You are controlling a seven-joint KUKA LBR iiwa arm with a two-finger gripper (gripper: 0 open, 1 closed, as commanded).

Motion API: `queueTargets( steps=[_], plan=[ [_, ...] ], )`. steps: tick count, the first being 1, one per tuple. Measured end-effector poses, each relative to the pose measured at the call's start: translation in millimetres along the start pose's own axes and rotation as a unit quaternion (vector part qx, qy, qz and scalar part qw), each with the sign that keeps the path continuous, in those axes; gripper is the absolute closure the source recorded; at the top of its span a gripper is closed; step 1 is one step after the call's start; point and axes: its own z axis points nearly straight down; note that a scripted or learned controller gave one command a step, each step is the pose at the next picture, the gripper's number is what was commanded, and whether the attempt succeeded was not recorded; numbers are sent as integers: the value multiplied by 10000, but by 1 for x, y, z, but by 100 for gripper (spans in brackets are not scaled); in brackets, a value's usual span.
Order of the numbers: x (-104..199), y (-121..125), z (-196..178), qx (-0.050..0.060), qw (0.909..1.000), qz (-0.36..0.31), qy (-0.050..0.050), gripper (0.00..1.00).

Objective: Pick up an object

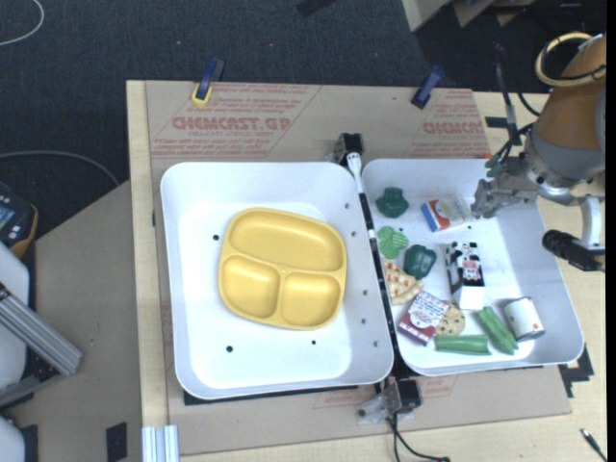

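The right bin (553,258) holds several small objects. Among them are a red, white and blue carton (441,213), a dark green piece (392,201), a black and white figure (469,263), a silver can (523,318) and a long green vegetable (462,345). My gripper (484,200) hangs low over the bin's far right part. It is just right of the carton, and I cannot tell if it touches it. The grey wrist and orange band rise toward the right edge.
The left bin (192,287) carries a yellow divided plate (282,266). More toy food lies along the right bin's left side: a light green piece (392,241), a dark green pepper (420,259), a waffle slice (399,282), a purple packet (423,318). Clamps sit at the board's far edge.
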Motion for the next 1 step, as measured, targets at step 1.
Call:
queueTargets(
  steps=[1],
  plan=[
    [0,4,-65,-16,10000,-3,-5,100]
  ],
)
